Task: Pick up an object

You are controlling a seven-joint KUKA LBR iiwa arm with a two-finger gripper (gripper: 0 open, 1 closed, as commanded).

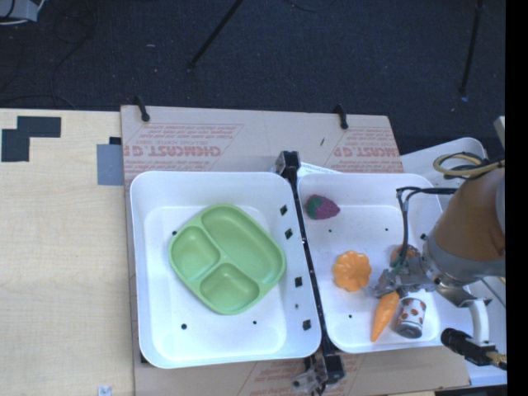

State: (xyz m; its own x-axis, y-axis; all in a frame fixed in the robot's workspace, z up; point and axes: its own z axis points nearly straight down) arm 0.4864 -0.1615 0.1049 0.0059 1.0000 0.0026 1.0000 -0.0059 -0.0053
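Arm low over the right bin (pixel 363 341), hand (pixel 398 282) at the toy carrot (pixel 384 313) – grasp step.
Left bin (pixel 148 337) has a green divided plate (pixel 227 258). The right bin has an orange pumpkin-like toy (pixel 352 271), the carrot, a small can (pixel 410 316) touching it, a purple toy (pixel 322 208) at the back. Best centre on the carrot's thick end, clear of the can, before closing. Can't tell hand opening or any hold: wrist covers it; arm cut off right.
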